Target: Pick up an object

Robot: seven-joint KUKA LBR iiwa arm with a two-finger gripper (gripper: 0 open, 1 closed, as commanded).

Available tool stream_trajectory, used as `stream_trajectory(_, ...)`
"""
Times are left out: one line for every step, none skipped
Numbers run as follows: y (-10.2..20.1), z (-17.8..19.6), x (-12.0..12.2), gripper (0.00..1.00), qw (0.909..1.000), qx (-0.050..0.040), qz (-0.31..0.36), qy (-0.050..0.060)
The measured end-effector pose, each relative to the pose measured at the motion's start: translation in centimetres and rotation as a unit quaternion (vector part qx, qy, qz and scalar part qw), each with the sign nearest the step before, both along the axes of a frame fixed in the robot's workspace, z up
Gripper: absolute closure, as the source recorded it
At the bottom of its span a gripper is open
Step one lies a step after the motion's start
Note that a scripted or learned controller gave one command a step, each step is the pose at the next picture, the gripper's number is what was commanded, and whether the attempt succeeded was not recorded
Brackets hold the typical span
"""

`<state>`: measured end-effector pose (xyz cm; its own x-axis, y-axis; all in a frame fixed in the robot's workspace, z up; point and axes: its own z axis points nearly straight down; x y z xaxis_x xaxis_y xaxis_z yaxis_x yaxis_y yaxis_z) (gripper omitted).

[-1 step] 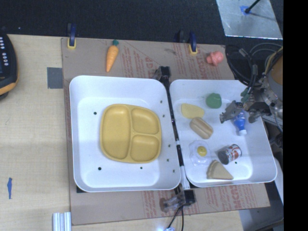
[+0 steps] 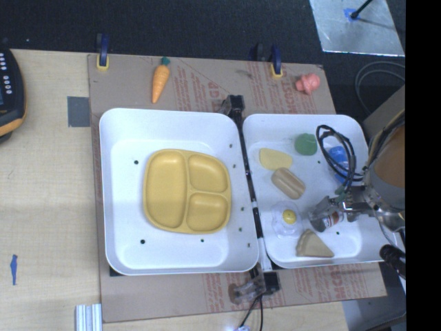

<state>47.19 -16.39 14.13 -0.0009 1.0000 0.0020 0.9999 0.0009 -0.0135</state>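
Observation:
My gripper [image 2: 322, 217] is low over the right bin [image 2: 351, 254], near its front right part, on the arm reaching in from the right. Just left of it lies a fried-egg toy [image 2: 288, 218], white with a yellow yolk. A tan wedge [image 2: 313, 245] sits just in front of the gripper. Further back are a brown bread-like roll [image 2: 288, 183], a pale yellow flat piece [image 2: 275, 158], a green round piece [image 2: 306, 144] and a blue object [image 2: 337, 155] under a black cable loop. Nothing shows held in the gripper.
The left bin [image 2: 124, 247] holds a yellow divided plate [image 2: 187, 189]. Behind the bins, a toy carrot [image 2: 160, 80] and a pink toy [image 2: 308, 83] lie on the cardboard. Clamps [image 2: 275, 62] hold the back edge. A black device [image 2: 10, 92] sits at the far left.

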Motion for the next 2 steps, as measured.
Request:
stream_trajectory(0.9,-5.1,0.4,0.00,1.0000,-0.0009,0.001,-0.005)
stream_trajectory(2.5,1.3,7.6,0.00,0.9999,-0.0017,0.004,-0.011)
